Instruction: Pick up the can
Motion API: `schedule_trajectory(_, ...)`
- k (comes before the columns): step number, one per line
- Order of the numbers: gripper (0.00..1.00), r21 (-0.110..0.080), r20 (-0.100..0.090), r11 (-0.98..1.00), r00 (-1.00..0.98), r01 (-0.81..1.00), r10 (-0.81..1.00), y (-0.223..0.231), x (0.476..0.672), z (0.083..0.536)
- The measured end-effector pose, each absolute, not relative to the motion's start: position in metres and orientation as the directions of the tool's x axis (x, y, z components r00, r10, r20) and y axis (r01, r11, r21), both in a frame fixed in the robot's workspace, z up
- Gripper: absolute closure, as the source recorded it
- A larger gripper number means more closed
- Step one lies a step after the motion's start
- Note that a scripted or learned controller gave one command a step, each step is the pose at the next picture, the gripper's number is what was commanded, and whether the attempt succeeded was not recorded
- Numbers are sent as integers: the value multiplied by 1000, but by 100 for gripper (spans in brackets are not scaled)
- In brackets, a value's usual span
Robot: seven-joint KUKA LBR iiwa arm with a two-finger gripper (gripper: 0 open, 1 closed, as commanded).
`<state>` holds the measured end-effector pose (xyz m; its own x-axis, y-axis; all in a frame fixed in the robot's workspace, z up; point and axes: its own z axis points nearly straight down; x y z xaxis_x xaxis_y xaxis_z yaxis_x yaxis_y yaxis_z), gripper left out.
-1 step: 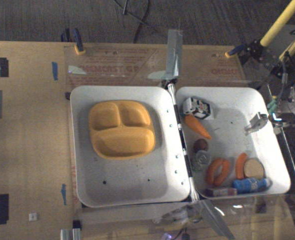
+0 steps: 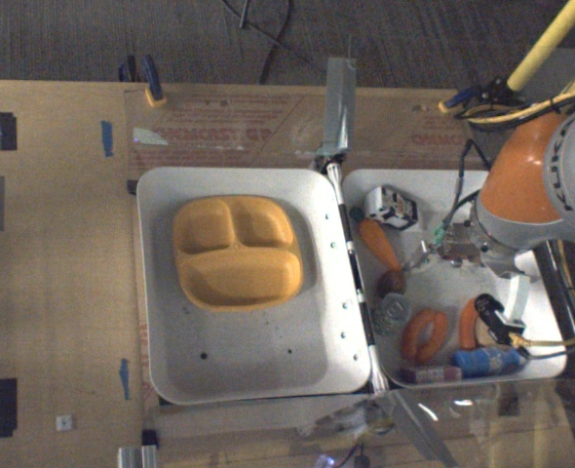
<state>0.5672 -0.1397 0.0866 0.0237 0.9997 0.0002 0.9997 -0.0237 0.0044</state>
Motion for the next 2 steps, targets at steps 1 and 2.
schedule_trajectory(1, 0, 1, 7, -46, 46, 999, 999, -193, 601, 90)
schedule_trajectory(2, 0, 2, 2, -19, 19, 1000, 1000, -190, 645, 85)
